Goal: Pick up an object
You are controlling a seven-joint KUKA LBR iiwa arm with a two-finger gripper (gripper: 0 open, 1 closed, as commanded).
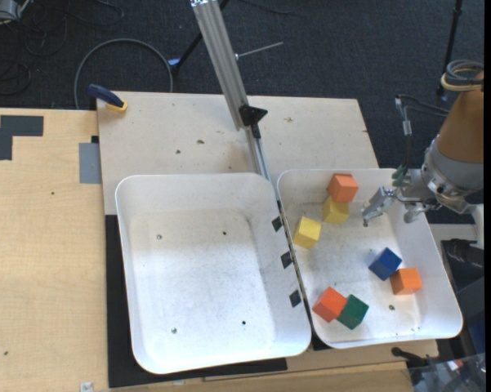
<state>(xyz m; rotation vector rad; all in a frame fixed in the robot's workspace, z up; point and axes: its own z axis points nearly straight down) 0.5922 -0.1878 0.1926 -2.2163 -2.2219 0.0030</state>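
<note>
In the camera view, the fingers (378, 207) are seen slightly parted and gripping nothing, poised over the right bin (445, 296). An orange block (342, 187) sits just beside them, atop a yellow block (336, 211); a blue block (385, 263) lies nearby.

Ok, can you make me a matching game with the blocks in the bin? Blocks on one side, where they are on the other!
Blocks:
1. blue block
2. green block
3. top orange block
4. left yellow block

Places:
A. touching a yellow block, at the bin's far end
B. beside an orange block, on the bin's right
C. on its own near the divider between the bins
D. touching an orange block at the near end

Pairs: 1-B, 2-D, 3-A, 4-C
</note>
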